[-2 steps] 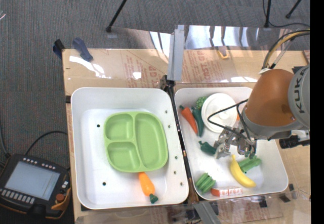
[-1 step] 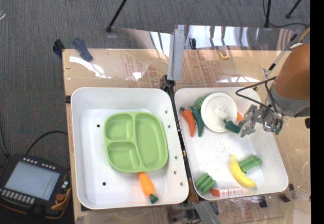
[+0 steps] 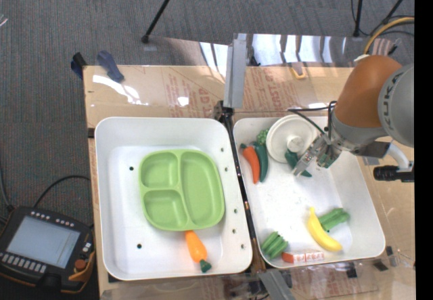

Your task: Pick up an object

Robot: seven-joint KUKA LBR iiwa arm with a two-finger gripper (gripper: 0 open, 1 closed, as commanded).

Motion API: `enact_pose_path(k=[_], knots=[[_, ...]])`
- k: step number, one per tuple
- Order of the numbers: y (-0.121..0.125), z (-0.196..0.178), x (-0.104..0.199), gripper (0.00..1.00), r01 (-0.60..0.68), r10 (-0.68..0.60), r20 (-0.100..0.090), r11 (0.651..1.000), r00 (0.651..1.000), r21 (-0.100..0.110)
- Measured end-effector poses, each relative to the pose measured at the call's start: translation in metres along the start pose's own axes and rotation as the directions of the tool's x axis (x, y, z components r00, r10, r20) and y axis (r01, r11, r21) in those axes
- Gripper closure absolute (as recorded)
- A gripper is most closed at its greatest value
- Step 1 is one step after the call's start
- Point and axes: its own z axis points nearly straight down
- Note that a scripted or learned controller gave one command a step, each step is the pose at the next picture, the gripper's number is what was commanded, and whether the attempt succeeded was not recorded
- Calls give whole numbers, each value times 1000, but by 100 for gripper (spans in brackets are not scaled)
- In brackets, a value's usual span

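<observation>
My gripper (image 3: 310,160) hangs low over the upper middle of the right bin (image 3: 374,223), just right of a white round bowl (image 3: 287,136). A small dark green piece (image 3: 292,158) lies at the gripper's left tip, touching or nearly touching it; I cannot tell whether it is held. Left of the bowl, a red pepper (image 3: 252,162) and a dark green vegetable (image 3: 262,156) lie side by side. A yellow banana (image 3: 322,231) and a green vegetable (image 3: 335,218) rest near the bin's front right.
Along the right bin's front edge sit a ribbed green vegetable (image 3: 274,244) and a red-and-white item (image 3: 304,257). The left bin (image 3: 103,156) holds a green divided plate (image 3: 181,189) and an orange carrot (image 3: 196,248). A teach pendant (image 3: 44,244) lies on the floor at left.
</observation>
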Motion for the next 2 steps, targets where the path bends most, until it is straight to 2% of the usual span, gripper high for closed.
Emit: enact_pose_path(k=[1, 2], knots=[[0, 0, 1, 0, 1, -1, -1, 1000, 1000, 0], [37, 1, 44, 0, 228, -228, 1, 974, 974, -1]])
